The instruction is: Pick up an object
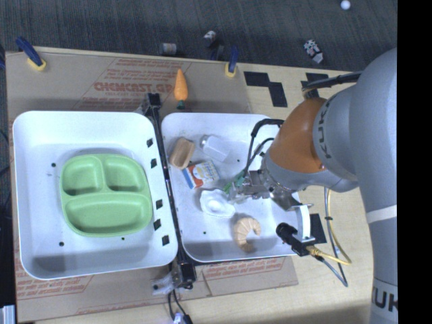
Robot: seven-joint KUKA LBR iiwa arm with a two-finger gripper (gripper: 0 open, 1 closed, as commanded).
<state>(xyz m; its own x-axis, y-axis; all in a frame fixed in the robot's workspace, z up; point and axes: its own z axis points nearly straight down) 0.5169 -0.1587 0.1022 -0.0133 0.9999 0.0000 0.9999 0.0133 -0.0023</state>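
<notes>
1. Objects lie loose in the right bin (202, 252): a croissant (246, 229) near the front wall, a white cup (216, 204) just behind it, a red-and-white packet (199, 175), a bread roll (181, 152) and a clear bottle (212, 146) toward the back.
2. We see the pincer (244, 187) low over the bin's middle, just right of the cup and packet, with something green at its tip. We cannot tell whether it is wide, narrow or holding anything.
3. We judge the step to be the descent onto a target, most likely the cup or the green piece; no lift has begun.
4. The next move calls for closing squarely on one item, then rising straight without dragging neighbours.
5. The left bin (27, 181) holds a green tray (104, 194).
6. On the desk (121, 79) behind the bins lies a carrot (180, 86).
</notes>
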